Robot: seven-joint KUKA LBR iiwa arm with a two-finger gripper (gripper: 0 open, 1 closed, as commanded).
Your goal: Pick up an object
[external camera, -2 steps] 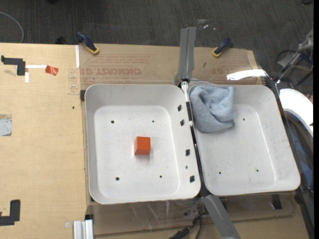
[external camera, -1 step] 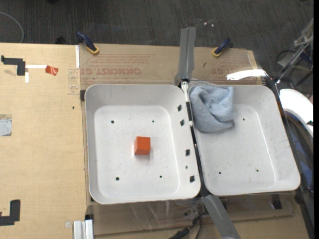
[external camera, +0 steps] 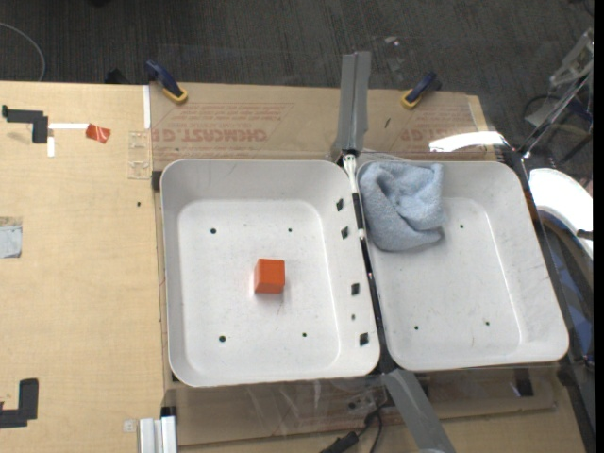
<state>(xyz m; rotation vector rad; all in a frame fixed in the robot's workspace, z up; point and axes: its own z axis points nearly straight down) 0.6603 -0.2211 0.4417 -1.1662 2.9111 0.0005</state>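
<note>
Two shallow white bins of smooth, moulded plastic with rounded corners sit side by side; the left bin [external camera: 179,253] serves as the landmark. On its floor, a little below and left of centre, rests a small orange-red block [external camera: 270,276], cube-like with crisp edges and a matte face, apart from every wall. Small dark holes dot the floor around it.

Touching the left bin's right wall is the right bin [external camera: 510,281]. A soft grey-blue cloth [external camera: 404,204], crumpled into loose folds, lies in that bin's far corner, up against the side nearest the left bin.

Beyond the left bin's far rim lies flat brown cardboard [external camera: 236,121] with faded red lettering, pinned by two clamps [external camera: 166,81] with yellow tips. A grey metal bar [external camera: 354,102] runs away from the left bin's far right corner. Left of the left bin spreads pale, smooth plywood [external camera: 75,253].

Whether the gripper is open or shut cannot be told.
</note>
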